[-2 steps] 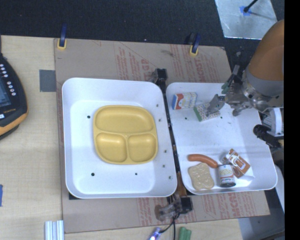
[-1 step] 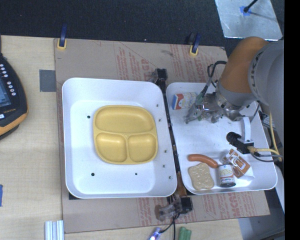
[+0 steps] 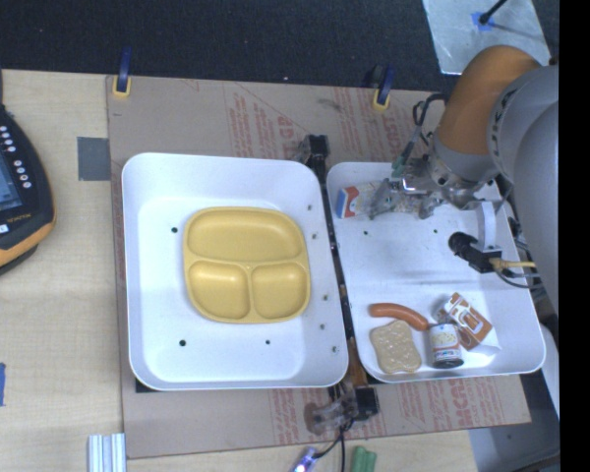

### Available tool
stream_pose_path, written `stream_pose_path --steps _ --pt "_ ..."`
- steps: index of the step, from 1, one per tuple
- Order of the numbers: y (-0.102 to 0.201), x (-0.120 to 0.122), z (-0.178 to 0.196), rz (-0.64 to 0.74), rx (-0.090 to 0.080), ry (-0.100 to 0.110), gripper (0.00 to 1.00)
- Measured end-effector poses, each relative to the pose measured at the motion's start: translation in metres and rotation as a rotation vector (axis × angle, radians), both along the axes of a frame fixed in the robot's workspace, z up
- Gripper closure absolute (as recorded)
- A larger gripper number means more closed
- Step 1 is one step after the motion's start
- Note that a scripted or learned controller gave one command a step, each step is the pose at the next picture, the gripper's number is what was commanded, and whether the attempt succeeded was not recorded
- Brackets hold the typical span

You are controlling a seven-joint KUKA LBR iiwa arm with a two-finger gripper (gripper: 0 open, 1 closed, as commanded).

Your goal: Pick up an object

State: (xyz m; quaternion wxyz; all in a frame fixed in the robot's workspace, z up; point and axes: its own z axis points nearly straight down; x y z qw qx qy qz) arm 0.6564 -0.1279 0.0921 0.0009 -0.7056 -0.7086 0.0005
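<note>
In the camera view, we are positioning the end effector (image 3: 388, 197) low over the right bin's (image 3: 403, 254) far-left corner, just beside a small red-and-white packet (image 3: 346, 202); we cannot tell its state. The candidate objects, a sausage (image 3: 397, 313), bread slice (image 3: 394, 347) and can (image 3: 445, 345), are lying along the near edge. The yellow tray (image 3: 246, 264) is occupying the left bin (image 3: 147, 264).

A pale wooden bench (image 3: 49, 362) under brown board (image 3: 246, 116) — beyond it dark floor (image 3: 226, 13), perhaps carpet.

Sausage (image 3: 397, 314), toast (image 3: 393, 347), can (image 3: 445, 345), right bin (image 3: 413, 254)
</note>
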Motion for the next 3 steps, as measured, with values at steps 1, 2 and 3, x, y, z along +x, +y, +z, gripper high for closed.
stream_pose_path --steps 1,2,3 --pt "-0.083 -0.028 0.0 -0.003 0.001 0.002 0.0" --pt "-0.08 -0.168 0.078 -0.001 -0.001 0.0 0.0" --pt "-0.072 -0.05 0.004 0.001 -0.001 0.002 0.0"
